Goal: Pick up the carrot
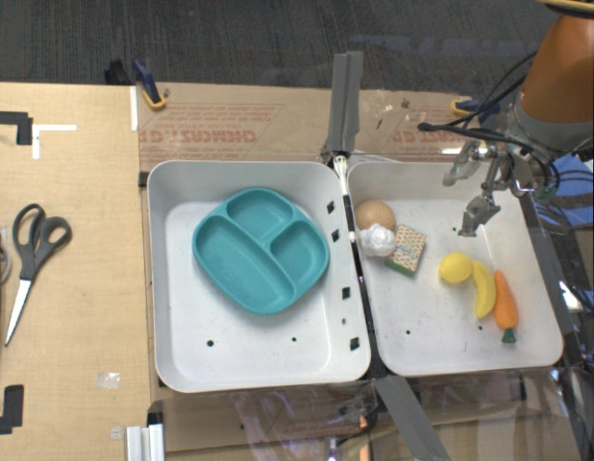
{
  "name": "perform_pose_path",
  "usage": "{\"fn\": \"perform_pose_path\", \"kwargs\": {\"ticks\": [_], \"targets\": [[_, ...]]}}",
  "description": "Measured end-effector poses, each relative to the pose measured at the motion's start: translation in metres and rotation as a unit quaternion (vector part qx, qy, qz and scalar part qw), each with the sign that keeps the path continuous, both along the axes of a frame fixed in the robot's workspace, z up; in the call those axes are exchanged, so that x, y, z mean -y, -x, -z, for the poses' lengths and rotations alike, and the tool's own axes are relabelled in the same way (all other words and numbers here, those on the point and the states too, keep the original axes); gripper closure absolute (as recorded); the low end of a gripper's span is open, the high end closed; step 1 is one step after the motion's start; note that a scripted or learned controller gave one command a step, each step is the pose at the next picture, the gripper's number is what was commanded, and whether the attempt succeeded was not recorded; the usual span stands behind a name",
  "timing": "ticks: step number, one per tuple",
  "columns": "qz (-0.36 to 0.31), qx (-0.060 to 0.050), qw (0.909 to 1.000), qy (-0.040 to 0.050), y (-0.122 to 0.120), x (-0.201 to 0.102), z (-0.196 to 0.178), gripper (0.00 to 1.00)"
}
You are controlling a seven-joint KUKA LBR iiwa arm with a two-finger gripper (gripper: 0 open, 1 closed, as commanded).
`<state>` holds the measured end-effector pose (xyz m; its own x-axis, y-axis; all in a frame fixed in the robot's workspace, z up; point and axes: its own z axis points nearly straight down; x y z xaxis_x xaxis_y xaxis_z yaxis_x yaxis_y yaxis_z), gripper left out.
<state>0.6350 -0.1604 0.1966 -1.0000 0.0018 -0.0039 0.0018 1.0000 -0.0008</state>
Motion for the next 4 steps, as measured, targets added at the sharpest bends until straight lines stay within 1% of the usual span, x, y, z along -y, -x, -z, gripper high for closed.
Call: {"fn": "perform_pose_path", "kwargs": {"ticks": [1,2,3,4], "targets": [[-0.038,0.000,0.9993,0.0004,0.017,0.037,0.103,0.00],[-0.109,0.000,0.9940,0.0002,0.071,0.061,0.104,0.00],[-0.111,0.002,0.9938,0.0012,0.069,0.060,0.093,1.00],[-0.141,0.000,0.9901,0.0002,0.131,0.061,0.104,1.00]]}}
